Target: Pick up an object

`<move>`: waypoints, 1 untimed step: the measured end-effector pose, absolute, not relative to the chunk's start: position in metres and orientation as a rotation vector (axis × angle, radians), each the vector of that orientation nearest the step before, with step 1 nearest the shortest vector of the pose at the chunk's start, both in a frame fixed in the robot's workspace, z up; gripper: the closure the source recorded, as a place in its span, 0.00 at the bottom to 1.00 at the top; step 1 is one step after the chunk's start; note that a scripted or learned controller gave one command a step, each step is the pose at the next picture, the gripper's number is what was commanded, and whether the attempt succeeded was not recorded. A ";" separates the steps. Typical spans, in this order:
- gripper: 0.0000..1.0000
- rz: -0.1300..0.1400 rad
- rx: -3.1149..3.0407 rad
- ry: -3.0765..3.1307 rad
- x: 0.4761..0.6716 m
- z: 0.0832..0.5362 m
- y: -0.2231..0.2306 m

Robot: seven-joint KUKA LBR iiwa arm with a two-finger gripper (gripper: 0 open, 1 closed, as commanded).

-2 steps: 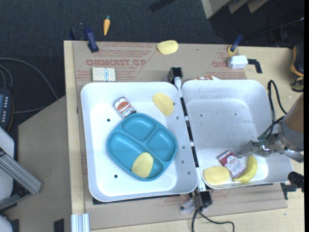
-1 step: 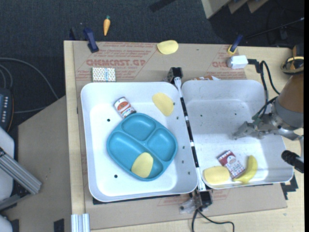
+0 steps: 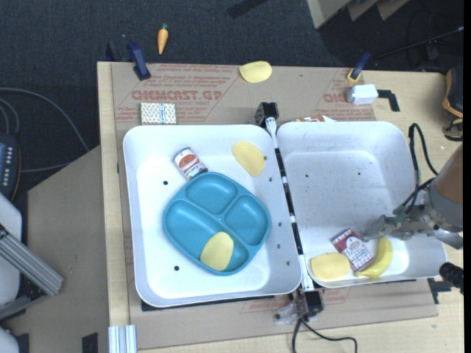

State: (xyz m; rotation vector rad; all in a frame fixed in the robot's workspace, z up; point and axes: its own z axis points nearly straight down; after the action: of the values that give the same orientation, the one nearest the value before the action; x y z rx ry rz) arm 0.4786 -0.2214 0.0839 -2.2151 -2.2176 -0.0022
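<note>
Yellow banana [image 3: 380,259] lies in the right bin [image 3: 346,142], touching a small red packet [image 3: 352,248], likely today's target. The gripper [image 3: 384,225] hovers just above the banana; whether it is clenched or released cannot be told.

We can see a small patterned packet [image 3: 158,112] near the bench's far left corner, a yellow piece [image 3: 255,71] at its far edge, and a tiny carrot [image 3: 163,38] on the floor beyond.
</note>
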 end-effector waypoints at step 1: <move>0.00 -0.007 -2.212 -2.224 0.536 0.084 -0.220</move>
State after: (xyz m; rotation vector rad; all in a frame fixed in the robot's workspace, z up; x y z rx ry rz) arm 0.5357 -0.2197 0.0844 -2.2124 -2.2236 -0.0067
